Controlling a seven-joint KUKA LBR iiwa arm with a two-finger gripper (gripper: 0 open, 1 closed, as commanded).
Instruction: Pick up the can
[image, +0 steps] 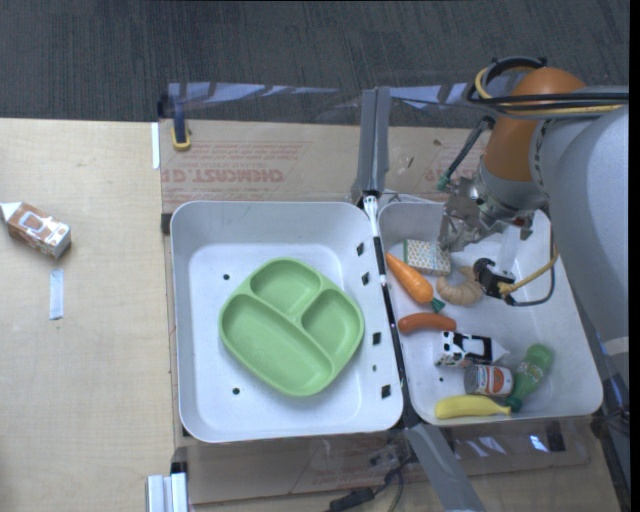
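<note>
Can (488, 380) lies on its side near the front of the right bin (575, 330), well apart from the end effector (458, 228) at the back; its grip cannot be told.

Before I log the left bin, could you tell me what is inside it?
The left bin holds one green divided plate; its three compartments look bare. Whatever lies beneath the plate is covered.

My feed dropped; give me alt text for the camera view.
The gripper hovers over the right bin's far end, away from the can lying near its front beside a banana. The left bin holds a green divided plate.
</note>
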